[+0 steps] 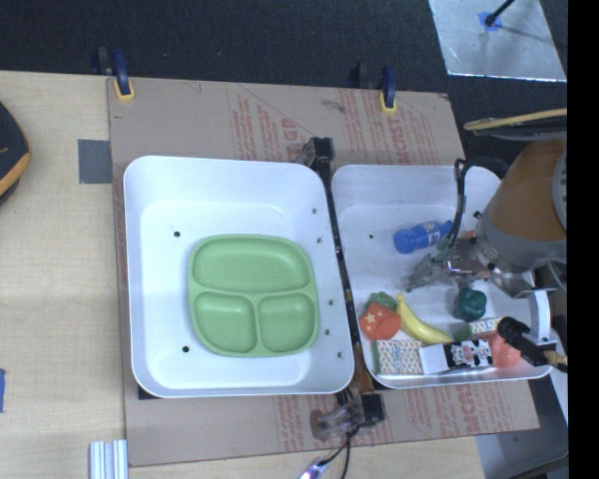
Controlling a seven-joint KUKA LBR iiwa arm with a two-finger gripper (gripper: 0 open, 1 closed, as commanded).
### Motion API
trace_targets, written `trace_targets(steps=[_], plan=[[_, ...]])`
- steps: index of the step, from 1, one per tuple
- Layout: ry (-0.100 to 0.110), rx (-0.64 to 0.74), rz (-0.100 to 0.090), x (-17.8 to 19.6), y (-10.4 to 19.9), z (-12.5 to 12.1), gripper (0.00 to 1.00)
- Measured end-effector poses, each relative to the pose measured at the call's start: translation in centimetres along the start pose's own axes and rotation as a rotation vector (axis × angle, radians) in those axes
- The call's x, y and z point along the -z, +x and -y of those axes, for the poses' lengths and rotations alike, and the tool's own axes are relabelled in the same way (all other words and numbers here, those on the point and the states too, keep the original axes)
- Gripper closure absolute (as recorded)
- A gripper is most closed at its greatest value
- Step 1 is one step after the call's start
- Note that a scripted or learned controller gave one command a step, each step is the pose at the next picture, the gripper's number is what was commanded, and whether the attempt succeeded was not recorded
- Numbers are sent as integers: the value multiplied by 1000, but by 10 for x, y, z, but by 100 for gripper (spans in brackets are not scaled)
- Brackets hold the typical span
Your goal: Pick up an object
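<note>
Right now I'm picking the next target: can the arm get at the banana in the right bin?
Probably yes. The banana lies uncovered on top, with the gripper just above it in the same bin. The red toy and the dark green object crowd its ends, so a clean grasp is uncertain.

From my seat I can see red print running along the edges of the cardboard sheet (280, 118) under the bins, but the letters are too small and faint for me to read. A small card (469, 354) in the right bin (379, 193) carries black-and-white markings I cannot make out either.
</note>
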State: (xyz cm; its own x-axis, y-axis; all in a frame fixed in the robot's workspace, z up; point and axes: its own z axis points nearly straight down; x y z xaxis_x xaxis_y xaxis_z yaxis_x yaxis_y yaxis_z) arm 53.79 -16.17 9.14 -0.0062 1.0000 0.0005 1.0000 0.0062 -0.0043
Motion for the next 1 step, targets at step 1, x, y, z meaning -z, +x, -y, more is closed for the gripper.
trace_targets(steps=[1], plan=[[-3, -1, 1, 1, -23, -79, 0]])
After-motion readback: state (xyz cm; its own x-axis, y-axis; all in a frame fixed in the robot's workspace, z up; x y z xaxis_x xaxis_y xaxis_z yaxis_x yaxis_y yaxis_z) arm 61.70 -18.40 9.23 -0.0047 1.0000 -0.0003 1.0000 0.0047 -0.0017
